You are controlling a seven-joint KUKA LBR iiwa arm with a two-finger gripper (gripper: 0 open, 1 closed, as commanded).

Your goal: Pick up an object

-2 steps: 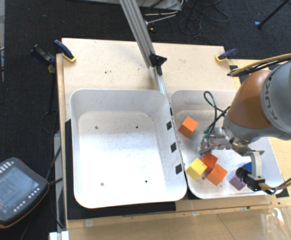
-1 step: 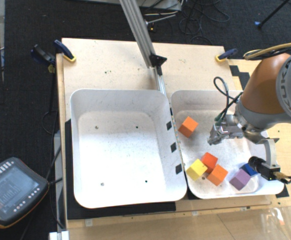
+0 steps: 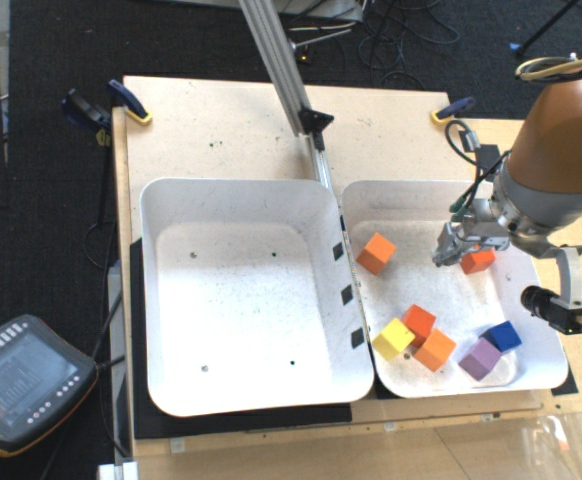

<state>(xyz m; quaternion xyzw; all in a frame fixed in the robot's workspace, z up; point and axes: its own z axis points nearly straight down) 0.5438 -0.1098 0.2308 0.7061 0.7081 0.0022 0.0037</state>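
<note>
Several small blocks lie in the right bin [image 3: 411, 196]. An orange cube [image 3: 376, 253] sits near its left wall. A red block [image 3: 480, 261] lies partly hidden right beside my gripper [image 3: 453, 250], which hangs low over the bin's middle. I cannot tell whether the gripper touches the red block. Toward the front are a yellow cube [image 3: 393, 338], a red-orange cube [image 3: 419, 320], an orange cube [image 3: 435, 351], a purple cube [image 3: 481, 358] and a blue cube [image 3: 501, 336].
The left bin [image 3: 171, 268] stands beside the right one, their walls meeting at the middle. A metal pole [image 3: 276, 48] slants in from the top to the bins' back edge. A teach pendant [image 3: 21, 383] lies off the bench at the lower left.
</note>
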